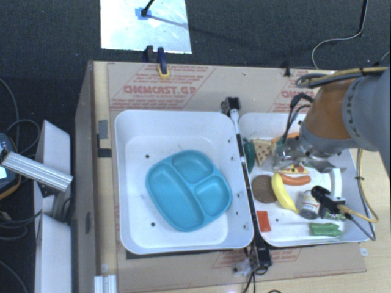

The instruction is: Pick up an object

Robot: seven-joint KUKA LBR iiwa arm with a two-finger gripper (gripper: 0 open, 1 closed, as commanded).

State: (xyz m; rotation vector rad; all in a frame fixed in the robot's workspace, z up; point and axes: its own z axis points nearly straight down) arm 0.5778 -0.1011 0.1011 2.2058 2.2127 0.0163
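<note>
Arm: your grey arm (366, 112) comes in from the right, orange band (327, 112) above the wrist, bent down over the right bin.

Pincer: you'll find the pincer (286, 157) low over the upper middle of the right bin, just above the hot dog. The wrist hides the tips, so you cannot tell how far it is spread or whether anything sits in it.

Right bin: the right bin (354, 240) carries all the small things, packed close together.

Hot dog: the toy hot dog (294, 178) lies just under the pincer, nearest of all the items; whether they touch is unclear.

Pizza slice: a pizza slice (263, 150) lies to the left of the pincer, near the divider.

Green piece: a dark green piece (249, 149) sits against the bin's left wall, beside the pizza slice.

Brown disc: a round brown disc (264, 188), perhaps a cookie, lies below the pizza slice.

Banana: the banana (282, 192) lies just right of the disc, tilted toward the lower right.

Can: a small can (308, 205) stands by the banana's lower end.

Red block: a flat red block (263, 220) rests at the lower left corner.

Green bean shape: a light green item (325, 228) lies along the bottom wall.

Left bin: the left bin (131, 139) holds a blue divided plate (188, 189), well apart from the pincer.

Tabletop: both bins sit on the tabletop (183, 87), on printed cardboard.
</note>
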